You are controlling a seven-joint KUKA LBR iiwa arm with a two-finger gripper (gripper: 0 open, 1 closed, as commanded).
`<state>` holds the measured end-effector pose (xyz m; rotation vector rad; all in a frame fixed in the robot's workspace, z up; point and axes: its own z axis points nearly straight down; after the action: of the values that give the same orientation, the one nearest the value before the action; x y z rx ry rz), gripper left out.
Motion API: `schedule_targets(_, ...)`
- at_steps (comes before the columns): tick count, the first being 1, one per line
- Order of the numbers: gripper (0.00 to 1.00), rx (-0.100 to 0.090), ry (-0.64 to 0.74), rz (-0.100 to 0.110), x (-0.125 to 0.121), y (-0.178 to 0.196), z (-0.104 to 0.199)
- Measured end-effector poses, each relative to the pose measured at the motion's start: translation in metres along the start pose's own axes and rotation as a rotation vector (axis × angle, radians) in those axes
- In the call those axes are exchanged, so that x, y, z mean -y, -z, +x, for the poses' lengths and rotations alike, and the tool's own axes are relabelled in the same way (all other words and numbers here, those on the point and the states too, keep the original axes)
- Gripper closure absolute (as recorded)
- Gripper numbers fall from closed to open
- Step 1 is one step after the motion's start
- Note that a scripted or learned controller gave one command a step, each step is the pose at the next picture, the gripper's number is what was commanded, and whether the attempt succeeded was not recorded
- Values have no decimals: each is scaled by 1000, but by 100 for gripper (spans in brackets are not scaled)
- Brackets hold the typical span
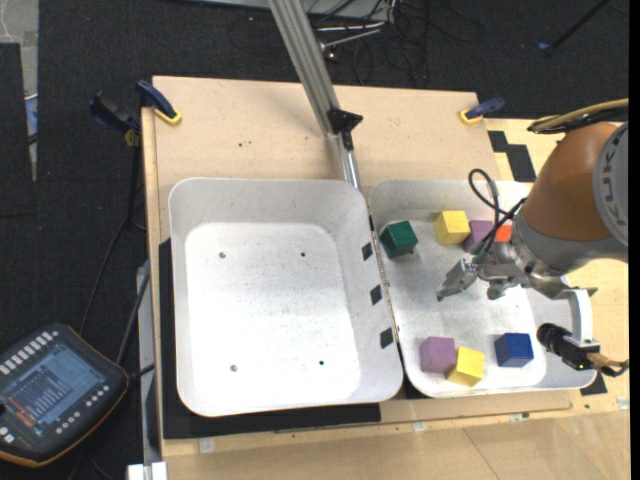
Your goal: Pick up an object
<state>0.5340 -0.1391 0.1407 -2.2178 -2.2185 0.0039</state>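
Cubes nearest the front rim of the right bin (470, 318) first: purple cube (437, 354) touching yellow cube (467, 366), blue cube (514, 349) just beside that pair but apart from it. Further in, claw (455, 280) over bare bin floor, between the front group and the back row, touching nothing. Released or clenched: cannot tell from this slant. Nothing seen in its grip. Beyond it, green cube (398, 238) alone near the dividing wall, then a second yellow cube (452, 227), a mauve block (482, 233) and an orange piece (503, 233), the last two partly hidden by the wrist.

Probably at the choosing and approach stage. Best to go for a piece standing alone: blue cube or green cube, each with free sides for a clean pinch. Better to skip the touching purple and yellow pair, for risk of shoving the neighbour. Centre over the chosen cube, square up to two flat faces, come straight down, close, lift, then check for the cube in the grip.

Around, front to back: control tablet (50, 388) off the tabletop (260, 118) at the front left; left bin (260, 298) alongside, well apart from the work; black cable (485, 193) looping by the wrist over the back row, a possible snag; metal pole (310, 58) slanting down toward the gap between the bins; clamps (160, 103) at the back corners.
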Motion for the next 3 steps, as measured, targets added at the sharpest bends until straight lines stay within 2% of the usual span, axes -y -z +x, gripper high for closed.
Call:
schedule_targets(1, 0, 3, -1, -5, 0, -47, 0)
schedule_targets(2, 100, 2, -1, -7, -1, -35, 0)
schedule_targets(3, 100, 3, -2, -10, 4, 15, -8)
